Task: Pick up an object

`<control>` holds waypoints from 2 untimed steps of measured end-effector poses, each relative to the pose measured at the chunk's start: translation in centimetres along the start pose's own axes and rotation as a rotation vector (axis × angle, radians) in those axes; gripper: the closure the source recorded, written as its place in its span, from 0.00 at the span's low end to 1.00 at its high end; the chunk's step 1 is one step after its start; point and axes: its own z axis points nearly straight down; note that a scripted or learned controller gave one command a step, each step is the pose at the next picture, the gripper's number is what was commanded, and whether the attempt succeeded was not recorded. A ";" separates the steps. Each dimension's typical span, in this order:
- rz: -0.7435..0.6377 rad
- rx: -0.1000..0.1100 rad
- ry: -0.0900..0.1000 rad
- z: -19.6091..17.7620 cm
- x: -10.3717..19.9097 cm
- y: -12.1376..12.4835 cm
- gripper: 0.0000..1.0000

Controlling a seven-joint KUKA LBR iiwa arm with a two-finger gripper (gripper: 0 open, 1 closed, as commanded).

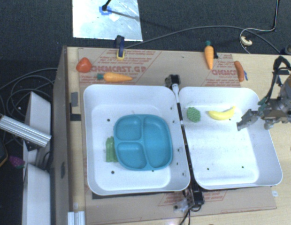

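A yellow banana (221, 113) lies in the right bin (230, 172) near its far wall. Just to its left sits a small green bumpy piece (194, 114). My gripper (244, 120) hangs over the right side of this bin, a short way right of the banana and slightly nearer the camera, and it holds nothing that I can see. In the left bin (136, 97) rests a blue divided plate (142, 142), with a green piece (110, 150) against the plate's left edge.
On the bench behind the bins lie a red toy (83, 65), a carrot (115, 77), a second carrot (209, 56) and an orange piece (239, 71). A clamp (120, 47) grips the far edge. Cables run across the floor at the left.
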 end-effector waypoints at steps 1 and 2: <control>0.000 0.002 0.001 11.7 0.9 3.8 0.00; -0.002 -0.002 0.000 14.6 -0.9 10.2 0.00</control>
